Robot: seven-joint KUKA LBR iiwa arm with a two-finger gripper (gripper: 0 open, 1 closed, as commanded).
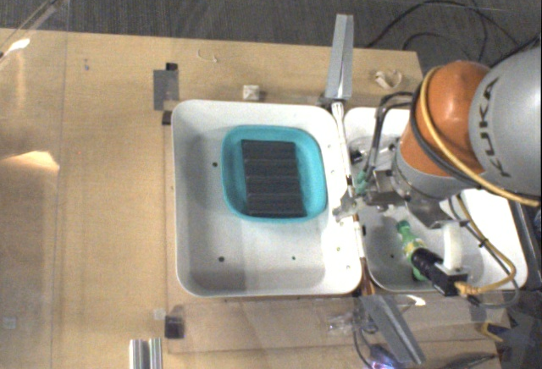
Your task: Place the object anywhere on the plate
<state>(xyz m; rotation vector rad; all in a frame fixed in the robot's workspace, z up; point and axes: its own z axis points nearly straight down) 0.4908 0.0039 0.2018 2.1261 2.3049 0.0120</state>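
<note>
A teal square plate (pixel 315 175) with rounded corners lies in the upper middle of the left white bin (pixel 203 223). A black ribbed rectangular object (pixel 271 177) rests flat on the plate and covers most of its middle. My gripper (pixel 359 192) hangs over the wall between the two bins, just right of the plate's right edge. The grey arm and its orange band (pixel 440 126) hide most of it from above. I see nothing held in it.
The right bin (pixel 385 270) lies under the arm and is largely hidden. A small green thing (pixel 407 234) shows in it below the wrist. A grey metal post (pixel 341 58) stands behind the bins. The bench is bare wood on the left.
</note>
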